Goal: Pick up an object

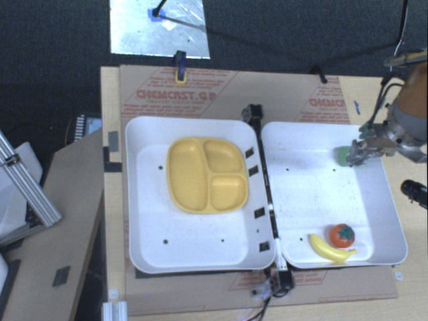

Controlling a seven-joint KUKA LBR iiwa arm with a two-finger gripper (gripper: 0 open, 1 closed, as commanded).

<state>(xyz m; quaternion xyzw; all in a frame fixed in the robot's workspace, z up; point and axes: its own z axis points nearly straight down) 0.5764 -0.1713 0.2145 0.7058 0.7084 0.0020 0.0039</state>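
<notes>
Fingers (356, 154), 1 green object (342, 155) (just beside)

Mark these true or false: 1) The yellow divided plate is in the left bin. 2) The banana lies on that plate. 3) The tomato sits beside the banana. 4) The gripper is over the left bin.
1) True: the yellow divided plate lies in the left bin.
2) False: the banana lies in the right bin, near its front edge.
3) True: the tomato is right next to the banana.
4) False: the gripper is over the right bin, near a green object.
</notes>
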